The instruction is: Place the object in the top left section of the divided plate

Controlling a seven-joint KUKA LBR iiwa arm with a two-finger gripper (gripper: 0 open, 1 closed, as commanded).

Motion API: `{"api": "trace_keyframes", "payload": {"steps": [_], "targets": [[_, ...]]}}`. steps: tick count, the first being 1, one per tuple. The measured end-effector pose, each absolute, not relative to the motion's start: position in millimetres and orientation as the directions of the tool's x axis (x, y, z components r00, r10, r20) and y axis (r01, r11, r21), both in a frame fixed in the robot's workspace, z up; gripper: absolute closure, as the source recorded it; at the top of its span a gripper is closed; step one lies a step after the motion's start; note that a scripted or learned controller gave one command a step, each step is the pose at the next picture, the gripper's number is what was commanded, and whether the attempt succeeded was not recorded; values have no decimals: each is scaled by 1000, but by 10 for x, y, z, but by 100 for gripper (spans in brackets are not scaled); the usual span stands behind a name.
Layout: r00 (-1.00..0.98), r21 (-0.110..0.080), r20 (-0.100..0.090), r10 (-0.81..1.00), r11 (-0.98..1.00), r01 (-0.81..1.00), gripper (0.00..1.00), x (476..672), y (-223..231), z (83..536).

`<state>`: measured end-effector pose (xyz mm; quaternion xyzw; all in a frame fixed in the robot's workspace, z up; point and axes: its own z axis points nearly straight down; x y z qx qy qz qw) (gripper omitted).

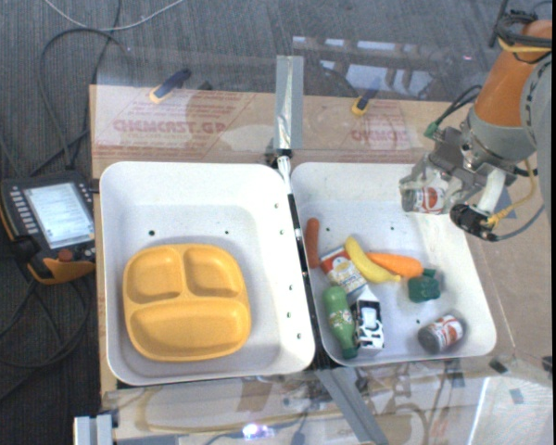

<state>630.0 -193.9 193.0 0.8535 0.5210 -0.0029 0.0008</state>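
Over the right bin's far right corner, the pincer grips a small tin can with a red-and-white label between its fingers; label text too small to read. Far to the pincer's left, the yellow divided plate sits in the left bin. Below the pincer lie a banana, carrot, green bottle, and a second can. Faint reversed lettering on the counter, unreadable.
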Motion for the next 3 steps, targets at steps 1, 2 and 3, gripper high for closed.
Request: {"api": "trace_keyframes", "payload": {"steps": [1,2,3], "targets": [[410,-4,-2,912,-410,912,100,5671,-1566,2012],[139,-5,1,990,-139,990,100,5389,-609,2104],[-91,13,1,996,91,996,100,4962,378,1898]]}}
